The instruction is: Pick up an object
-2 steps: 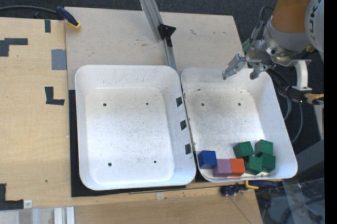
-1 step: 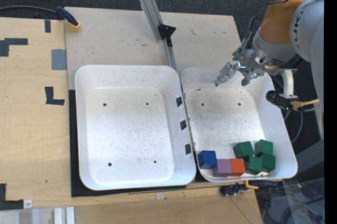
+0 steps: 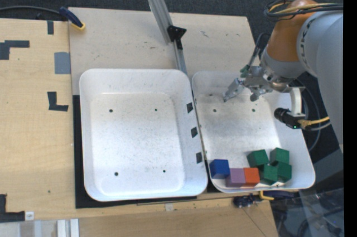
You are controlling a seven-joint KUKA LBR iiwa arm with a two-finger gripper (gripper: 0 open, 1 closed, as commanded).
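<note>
Camera view: a downward, slanted look at a wooden bench (image 3: 128,40) carrying two shallow white bins side by side.
Arm: the grey arm with its orange band enters from the right of the frame and ends at the tool (image 3: 244,91), which hangs over the upper part of the right bin (image 3: 234,124).
Tool state: the two fingers look spread apart, one pointing toward lower left and one toward the right, with nothing between them.
Objects: all the blocks sit in the lower right of the frame, bunched along the bottom edge of the right bin. A blue block (image 3: 220,168) lies leftmost, a purple block (image 3: 237,176) just beside it, an orange block (image 3: 251,175) touching the purple one, and a cluster of green blocks (image 3: 271,163) packed to their right.
Left bin: the left bin (image 3: 136,135) lies in the middle of the frame.
Step in hand: by my reading this is the approach, before any grasp; the tool is well apart from the blocks.
Next move: it likely needs to travel toward the bottom of the frame, then descend. The blue block seems the easiest target, having free space on its left; the green ones are crowded together and leave little room for a finger.
</note>
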